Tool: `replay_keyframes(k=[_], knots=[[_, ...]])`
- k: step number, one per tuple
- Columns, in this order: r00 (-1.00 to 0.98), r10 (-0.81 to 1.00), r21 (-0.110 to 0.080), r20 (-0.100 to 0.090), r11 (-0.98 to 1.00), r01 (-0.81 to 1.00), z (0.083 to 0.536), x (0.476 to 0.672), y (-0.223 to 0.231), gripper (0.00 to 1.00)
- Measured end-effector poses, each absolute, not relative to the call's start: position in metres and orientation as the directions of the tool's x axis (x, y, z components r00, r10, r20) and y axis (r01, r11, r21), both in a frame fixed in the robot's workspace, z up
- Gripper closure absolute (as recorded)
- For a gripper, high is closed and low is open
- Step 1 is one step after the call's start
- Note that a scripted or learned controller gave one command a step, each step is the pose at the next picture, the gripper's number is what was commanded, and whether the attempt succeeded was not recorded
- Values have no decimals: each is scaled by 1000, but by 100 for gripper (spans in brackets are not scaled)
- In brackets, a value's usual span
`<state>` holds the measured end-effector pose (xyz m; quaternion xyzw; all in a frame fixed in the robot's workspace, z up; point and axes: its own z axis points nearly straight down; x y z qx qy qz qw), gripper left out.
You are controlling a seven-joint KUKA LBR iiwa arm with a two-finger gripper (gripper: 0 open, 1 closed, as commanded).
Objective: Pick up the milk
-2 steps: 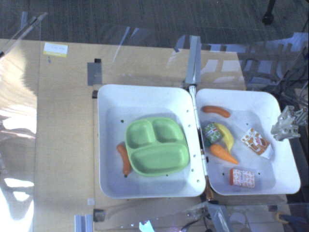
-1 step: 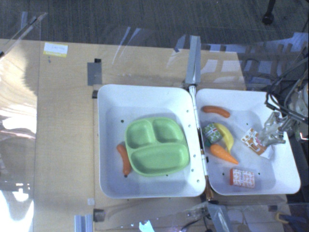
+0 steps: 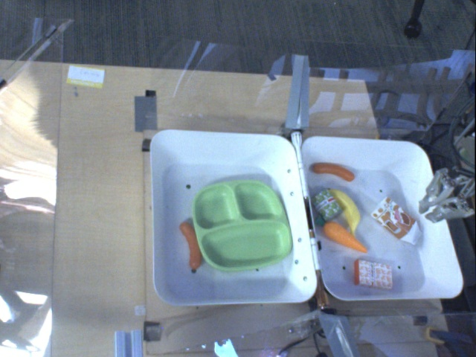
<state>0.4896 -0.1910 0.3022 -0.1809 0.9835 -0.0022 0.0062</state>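
The jaws (image 3: 444, 200) hang over the right rim of the right bin (image 3: 439, 274), at the far right of the table (image 3: 97, 222). The metal fingers look spread a little, with nothing between them, though they are small and blurred here.

The milk (image 3: 394, 219), a small white carton with a red and brown pattern, lies flat on the bin floor just left of the jaws, near them but apart. Further left from the jaws lies a banana (image 3: 348, 208) with a green and white wrapped item (image 3: 326, 203) touching its far side. An orange carrot (image 3: 344, 236) lies just below the banana, and a sausage (image 3: 332, 171) sits up by the bin's back wall. Below and left of the jaws is a small orange box (image 3: 373, 274), lying flat.

Well away to the left, the left bin (image 3: 167, 274) holds a green divided plate (image 3: 242, 224), and a second sausage (image 3: 192, 244) lies against the plate's left edge.
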Motion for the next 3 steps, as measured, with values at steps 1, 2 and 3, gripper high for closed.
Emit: replay_keyframes(k=[1,2,3], knots=[[-720,-694,-12,-10,720,-694,439,545,-193,100],[-719,-695,-7,-8,719,-695,379,543,-153,100],[-221,-975,-8,-4,221,-975,314,554,-182,100]])
